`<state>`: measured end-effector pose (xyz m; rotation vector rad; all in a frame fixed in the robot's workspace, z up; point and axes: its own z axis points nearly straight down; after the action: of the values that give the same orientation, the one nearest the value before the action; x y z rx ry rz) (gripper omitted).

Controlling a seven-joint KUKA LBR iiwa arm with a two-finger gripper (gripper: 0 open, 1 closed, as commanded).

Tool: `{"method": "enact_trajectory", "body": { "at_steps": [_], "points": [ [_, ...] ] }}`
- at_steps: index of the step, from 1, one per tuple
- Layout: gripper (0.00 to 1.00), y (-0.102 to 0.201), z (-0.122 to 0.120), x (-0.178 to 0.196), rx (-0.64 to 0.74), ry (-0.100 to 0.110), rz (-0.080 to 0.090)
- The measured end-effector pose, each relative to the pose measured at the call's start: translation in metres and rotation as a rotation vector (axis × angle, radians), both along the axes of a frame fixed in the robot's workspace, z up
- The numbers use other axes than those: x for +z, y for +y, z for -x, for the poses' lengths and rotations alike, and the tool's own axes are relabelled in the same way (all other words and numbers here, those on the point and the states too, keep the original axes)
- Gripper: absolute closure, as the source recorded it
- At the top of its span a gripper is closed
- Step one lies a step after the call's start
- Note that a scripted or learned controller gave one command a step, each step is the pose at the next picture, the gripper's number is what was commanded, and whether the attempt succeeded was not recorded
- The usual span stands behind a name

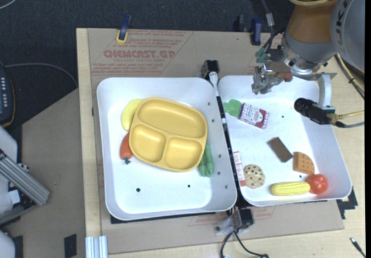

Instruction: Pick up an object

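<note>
divided tray [167, 134] in left bin [110, 135], cookie [253, 175] in right bin [333, 152]

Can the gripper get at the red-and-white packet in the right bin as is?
Probably yes. The packet lies flat and uncovered, just below the gripper, with only a green piece touching its left end. Nothing sits on top of it.

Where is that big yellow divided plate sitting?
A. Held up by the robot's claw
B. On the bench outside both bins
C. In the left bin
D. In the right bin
C: the yellow plate lies flat in the left bin, while the claw hangs over the right bin.
</note>
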<state>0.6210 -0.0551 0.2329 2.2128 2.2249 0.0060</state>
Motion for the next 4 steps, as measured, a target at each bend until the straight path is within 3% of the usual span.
{"method": "enact_trajectory", "body": {
  "at_steps": [1,2,3,4],
  "points": [
    [1.0,0.029,0.005,-0.004,-0.003,0.007,-0.001],
    [1.0,0.014,-0.008,-0.011,-0.007,0.002,0.002],
    [1.0,0.025,0.005,-0.013,-0.005,0.008,0.0],
    [1.0,0.019,-0.008,-0.017,-0.006,0.002,0.002]
  ]
}}
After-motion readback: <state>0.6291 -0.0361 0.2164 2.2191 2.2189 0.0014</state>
